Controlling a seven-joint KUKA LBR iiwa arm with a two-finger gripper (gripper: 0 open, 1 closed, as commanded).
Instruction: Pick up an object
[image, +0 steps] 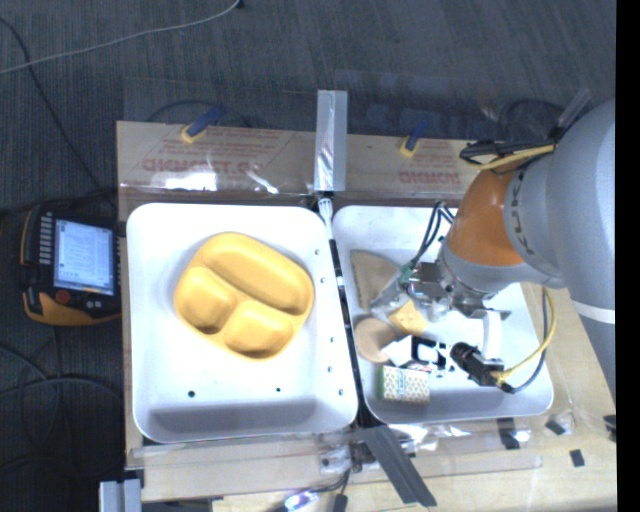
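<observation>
My gripper is down in the right bin, over a heap of small objects. A pale yellow piece lies right under the gripper, touching or very near it. A tan round object and a brown flat piece lie to its left. A small patterned box rests near the bin's front. A black-and-white item sits between them. Whether anything is between the fingers is hidden by the wrist.
The left bin holds a large yellow lumpy object. A handheld pendant with a screen lies left of the bench. A cable and black connector hang from the wrist over the right bin.
</observation>
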